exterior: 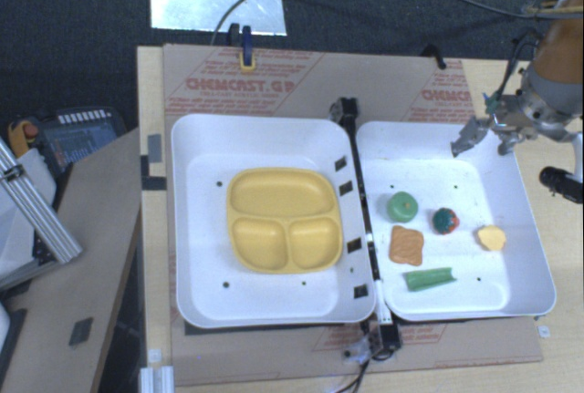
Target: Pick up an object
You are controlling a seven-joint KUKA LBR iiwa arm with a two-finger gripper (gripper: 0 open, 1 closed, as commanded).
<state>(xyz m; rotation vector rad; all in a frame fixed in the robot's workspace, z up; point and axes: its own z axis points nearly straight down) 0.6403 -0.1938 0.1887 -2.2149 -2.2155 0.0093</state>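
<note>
Several small objects lie in the right bin (520, 291): a round green piece (402, 206), a red and teal ball (444, 220), a yellow lump (492, 238), an orange flat piece (406, 244) and a long green pod (428, 278). My gripper (482, 143) hangs over the bin's far right corner, well behind all of them. Its fingers are open and hold nothing.
The left bin (196, 200) holds a yellow three-compartment tray (283, 220). A black divider with clips (359, 209) runs between the bins. Cardboard (274, 81) lies under both. A cable arcs across the back, and a metal rail (36, 209) sits at the far left.
</note>
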